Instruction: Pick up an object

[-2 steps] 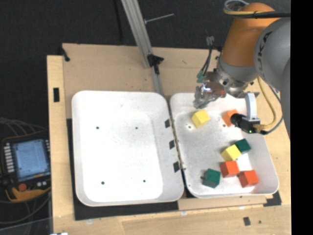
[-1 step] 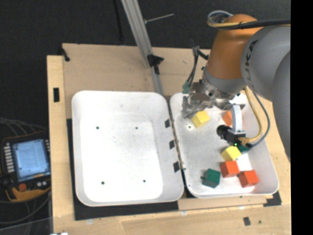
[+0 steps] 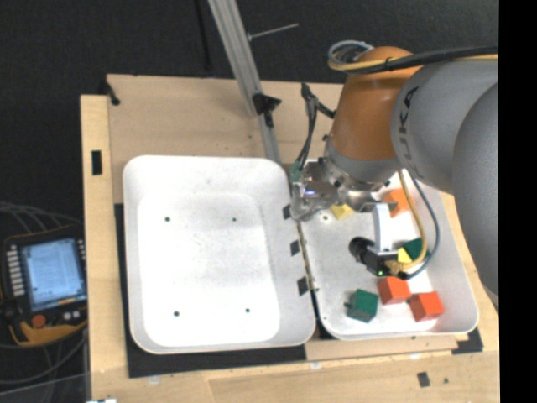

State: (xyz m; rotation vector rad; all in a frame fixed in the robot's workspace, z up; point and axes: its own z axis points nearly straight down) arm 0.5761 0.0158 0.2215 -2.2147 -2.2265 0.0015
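The tool (image 3: 323,193) is being held over the right white bin's (image 3: 457,305) upper-left corner; its opening cannot be told. The small yellow block (image 3: 341,211) is lying just beside it, lower right.

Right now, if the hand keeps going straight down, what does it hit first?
Probably the small yellow piece just under the hand, or bare floor of the right bin beside it. Depth is unclear from this slanted view, and the wrist hides the contact area.

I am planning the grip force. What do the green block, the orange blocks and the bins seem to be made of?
Green block: probably painted wood or plastic, matte, no glare. Orange blocks: the same, with crisp edges. Bins: likely smooth white plastic with rounded moulded corners.
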